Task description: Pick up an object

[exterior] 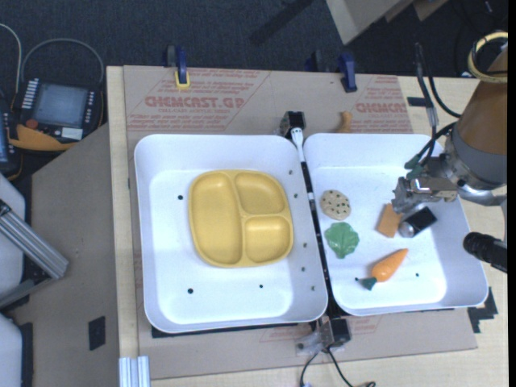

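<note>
Cardboard-topped bench (242,95), two white bins (161,280) (451,285) side by side

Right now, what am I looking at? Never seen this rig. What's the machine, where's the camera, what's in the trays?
One fixed camera looks down at a slant on a bench with two shallow white bins. The grey arm with an orange band reaches in from the right; its tool hangs over the right bin. That bin holds a cookie, a green leafy piece, a toy carrot and a tan block beside the tool. The left bin holds a yellow divided plate. Nothing is visibly held.
</note>
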Tool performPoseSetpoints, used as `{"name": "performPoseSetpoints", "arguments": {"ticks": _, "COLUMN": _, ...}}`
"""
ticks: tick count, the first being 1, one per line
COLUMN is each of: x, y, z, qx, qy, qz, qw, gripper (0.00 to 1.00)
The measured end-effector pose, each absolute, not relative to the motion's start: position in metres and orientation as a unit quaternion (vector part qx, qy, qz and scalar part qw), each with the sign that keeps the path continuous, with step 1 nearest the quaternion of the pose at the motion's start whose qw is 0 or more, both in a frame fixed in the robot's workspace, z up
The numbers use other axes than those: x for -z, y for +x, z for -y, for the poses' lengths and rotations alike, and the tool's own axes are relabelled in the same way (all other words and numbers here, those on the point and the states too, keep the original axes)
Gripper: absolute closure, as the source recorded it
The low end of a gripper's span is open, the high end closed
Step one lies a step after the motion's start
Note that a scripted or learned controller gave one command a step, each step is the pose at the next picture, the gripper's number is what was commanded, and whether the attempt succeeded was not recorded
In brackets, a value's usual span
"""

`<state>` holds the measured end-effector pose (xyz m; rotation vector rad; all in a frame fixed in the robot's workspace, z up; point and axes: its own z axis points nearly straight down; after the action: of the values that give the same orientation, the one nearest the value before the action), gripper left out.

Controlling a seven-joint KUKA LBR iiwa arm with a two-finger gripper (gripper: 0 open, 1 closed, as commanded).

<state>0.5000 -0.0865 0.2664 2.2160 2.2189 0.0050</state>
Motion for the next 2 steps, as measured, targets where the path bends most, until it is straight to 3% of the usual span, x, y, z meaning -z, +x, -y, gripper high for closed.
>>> {"name": "performPoseSetpoints", "arguments": {"ticks": 1, "x": -0.254, "y": 0.498, "z": 0.033, "qx": 0.0001, "qy": 0.705, "qz": -0.709, "qw": -0.002, "gripper": 1.0}}
{"name": "performPoseSetpoints", "arguments": {"ticks": 2, "x": -0.256, "y": 0.514, "z": -0.021, "qx": -0.0012, "qy": 0.705, "qz": -0.709, "qw": 0.0, "gripper": 1.0}}
